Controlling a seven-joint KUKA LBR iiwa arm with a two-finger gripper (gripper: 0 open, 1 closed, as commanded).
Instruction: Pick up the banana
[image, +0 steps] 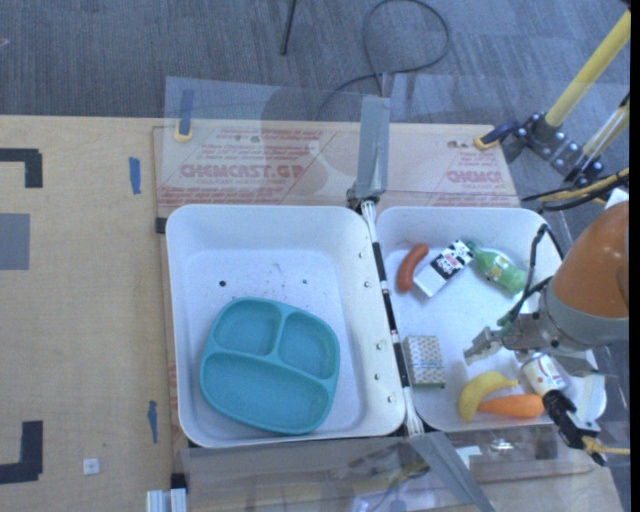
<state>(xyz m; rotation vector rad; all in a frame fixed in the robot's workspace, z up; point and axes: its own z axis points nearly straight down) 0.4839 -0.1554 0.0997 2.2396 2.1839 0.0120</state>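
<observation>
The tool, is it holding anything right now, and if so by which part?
Nothing is held. The tool hangs above the right bin, with the banana lying just below it beside a carrot.

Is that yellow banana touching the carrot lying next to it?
Touching. In the camera view, the banana curves down against the carrot in the right bin, with no white bin floor showing between them.

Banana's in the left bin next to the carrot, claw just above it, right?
Not quite. The camera view shows the banana in the right bin, not the left. The rest holds: it lies next to the carrot, with the claw just above it.
</observation>
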